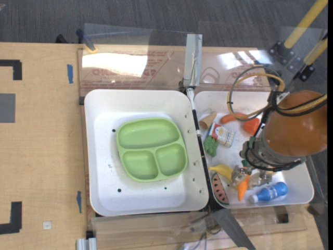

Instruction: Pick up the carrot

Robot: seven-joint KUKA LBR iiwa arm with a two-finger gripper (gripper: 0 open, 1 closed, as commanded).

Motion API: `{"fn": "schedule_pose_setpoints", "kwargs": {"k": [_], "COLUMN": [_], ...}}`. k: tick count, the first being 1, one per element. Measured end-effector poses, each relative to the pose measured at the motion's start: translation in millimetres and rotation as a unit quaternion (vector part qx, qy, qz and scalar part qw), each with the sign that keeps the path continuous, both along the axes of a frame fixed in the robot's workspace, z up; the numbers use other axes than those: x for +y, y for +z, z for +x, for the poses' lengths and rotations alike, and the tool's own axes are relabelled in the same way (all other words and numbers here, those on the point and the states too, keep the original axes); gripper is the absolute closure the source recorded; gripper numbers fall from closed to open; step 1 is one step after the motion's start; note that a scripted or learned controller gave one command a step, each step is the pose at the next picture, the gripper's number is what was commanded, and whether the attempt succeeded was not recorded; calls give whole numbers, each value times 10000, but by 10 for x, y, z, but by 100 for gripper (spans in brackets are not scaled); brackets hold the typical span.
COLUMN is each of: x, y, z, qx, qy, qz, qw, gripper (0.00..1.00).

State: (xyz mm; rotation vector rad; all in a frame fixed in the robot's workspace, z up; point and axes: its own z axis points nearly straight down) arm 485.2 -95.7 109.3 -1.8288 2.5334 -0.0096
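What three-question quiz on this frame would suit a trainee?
1. True or false: the green divided plate lies in the left bin.
2. Which lies nearest the carrot? A) blue bottle B) ice cream cone C) broccoli
3. Fill in: the watermelon slice lies by the right bin's ____ wall.

Key: 1 true. 2 A. 3 left. The gripper is directly over the carrot; whether it holds it cannot be told.

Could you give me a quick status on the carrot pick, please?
Pincer low in right bin. Carrot directly beneath, grasp unconfirmed. Banana and blue bottle crowd it.
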Motion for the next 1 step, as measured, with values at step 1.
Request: {"fn": "schedule_pose_setpoints", "kwargs": {"k": [1], "x": [502], "y": [764], "z": [-35], "qx": [48], "qy": [-2246], "qz": [18], "qw": [9744], "gripper": [100]}}
